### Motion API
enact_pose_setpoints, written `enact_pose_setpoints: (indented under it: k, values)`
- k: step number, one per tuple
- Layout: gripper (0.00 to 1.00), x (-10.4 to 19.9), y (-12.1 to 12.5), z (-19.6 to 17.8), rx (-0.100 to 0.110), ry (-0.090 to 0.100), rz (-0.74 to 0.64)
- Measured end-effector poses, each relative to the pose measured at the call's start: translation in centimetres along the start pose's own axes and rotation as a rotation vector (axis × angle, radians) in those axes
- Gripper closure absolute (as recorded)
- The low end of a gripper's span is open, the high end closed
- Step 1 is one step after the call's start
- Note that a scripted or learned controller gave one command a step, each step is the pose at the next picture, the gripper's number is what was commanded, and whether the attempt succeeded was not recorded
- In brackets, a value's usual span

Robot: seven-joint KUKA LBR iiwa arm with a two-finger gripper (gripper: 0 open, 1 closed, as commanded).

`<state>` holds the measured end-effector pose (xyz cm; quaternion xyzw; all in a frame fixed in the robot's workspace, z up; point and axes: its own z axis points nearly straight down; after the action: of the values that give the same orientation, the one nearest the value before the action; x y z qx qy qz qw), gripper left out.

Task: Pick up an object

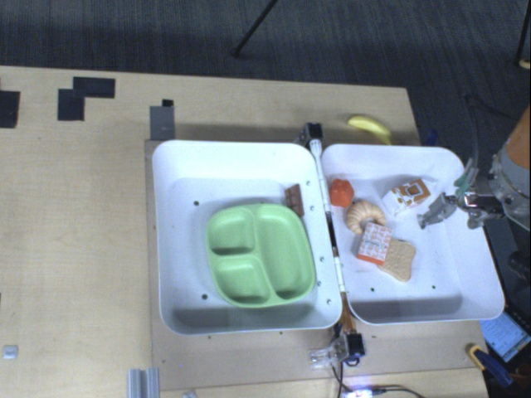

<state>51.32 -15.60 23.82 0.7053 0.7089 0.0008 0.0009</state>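
White bins: your food pieces lie in the right bin (473, 293).
Gripper (433, 215): fingers apart, clamping nothing, just beside the wrapped snack (408, 195).
Progress: you've lifted nothing yet.

Pale wooden bench (75, 247) bearing two white bins (178, 222), a banana (370, 127) behind them.

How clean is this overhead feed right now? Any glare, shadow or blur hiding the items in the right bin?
Camera view: lighting is even and soft, with no hard glare on the right bin; faint shadows sit under the croissant and the green tray; the picture is mildly soft overall, so print on the small packet is unreadable; the gripper at the right edge looks slightly smeared.
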Motion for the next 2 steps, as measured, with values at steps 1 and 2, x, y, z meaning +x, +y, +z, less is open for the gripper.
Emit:
enact_pose_setpoints:
  k: [1, 2]
  values:
    - [0.0, 0.1, 4.2, 13.7, -0.017, -0.003, 0.003]
    - [0.0, 4.0, -1.6, 14.8, -0.018, -0.005, 0.005]
